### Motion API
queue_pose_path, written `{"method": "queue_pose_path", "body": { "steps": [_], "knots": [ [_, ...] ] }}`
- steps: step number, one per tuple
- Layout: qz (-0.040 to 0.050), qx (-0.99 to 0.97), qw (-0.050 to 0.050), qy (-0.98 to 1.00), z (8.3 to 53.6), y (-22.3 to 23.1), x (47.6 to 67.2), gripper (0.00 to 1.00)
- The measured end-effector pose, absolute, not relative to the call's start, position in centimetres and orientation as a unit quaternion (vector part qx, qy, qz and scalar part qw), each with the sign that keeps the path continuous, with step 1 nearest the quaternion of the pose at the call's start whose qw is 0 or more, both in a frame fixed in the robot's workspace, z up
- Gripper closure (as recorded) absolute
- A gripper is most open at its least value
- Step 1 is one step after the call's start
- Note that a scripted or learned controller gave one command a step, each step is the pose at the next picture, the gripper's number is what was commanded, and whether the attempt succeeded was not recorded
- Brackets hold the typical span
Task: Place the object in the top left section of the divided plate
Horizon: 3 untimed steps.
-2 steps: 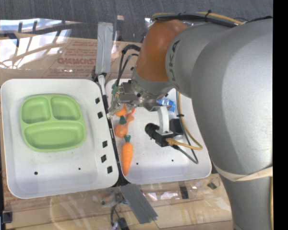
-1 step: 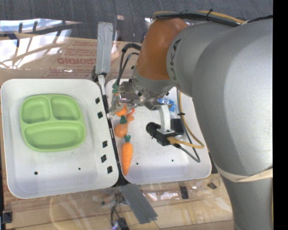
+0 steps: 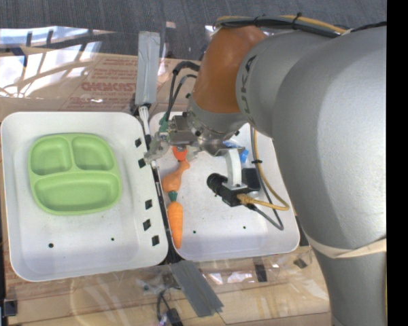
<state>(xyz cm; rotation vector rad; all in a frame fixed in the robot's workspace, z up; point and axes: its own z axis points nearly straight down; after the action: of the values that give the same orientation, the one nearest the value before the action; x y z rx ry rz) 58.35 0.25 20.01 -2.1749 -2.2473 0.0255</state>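
1. Claw [image 3: 179, 144]: low over the far left corner of the right bin [image 3: 211, 242], hard against the wall shared with the left bin [image 3: 27, 243]. I cannot tell whether it is apart or together, as the wrist body hides it.
2. Directly beneath the claw is a small orange piece [image 3: 181, 154], touching it or nearly so. My guess is that this is the task's object. Nothing shows it as gripped.
3. A bit further out along the same wall, toward the near edge, is a pale orange piece [image 3: 176, 177]. Beyond that is a carrot [image 3: 175, 225] with a green top. Both are loose on the bin floor.
4. Well off to the claw's view-left, in the left bin, is the green divided plate [image 3: 75, 212]. Its top left section [image 3: 52, 155] is the compartment farthest from the claw.
5. Step in hand is the grasp, as I read it. To do it well:
   - centre on the small piece, staying clear of the bin wall and the pale piece beside it
   - lift straight up and confirm the piece comes with the claw before traversing
   - clear the shared wall with margin
   - cross the whole plate, lower inside the ridges of the top left section, and release low so the piece can't bounce into the neighbouring compartment
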Motion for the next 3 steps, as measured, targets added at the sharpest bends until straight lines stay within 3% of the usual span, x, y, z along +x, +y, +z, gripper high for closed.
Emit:
{"method": "queue_pose_path", "body": {
  "steps": [1,2,3],
  "knots": [
    [0.005,-0.797,0.004,-0.605,18.7,-3.6,47.6,0.0],
    [0.0082,-0.795,0.007,-0.606,19.3,-3.6,47.6,1.0],
    [0.0121,-0.794,0.01,-0.608,19.9,-3.6,47.6,1.0]
  ]
}}
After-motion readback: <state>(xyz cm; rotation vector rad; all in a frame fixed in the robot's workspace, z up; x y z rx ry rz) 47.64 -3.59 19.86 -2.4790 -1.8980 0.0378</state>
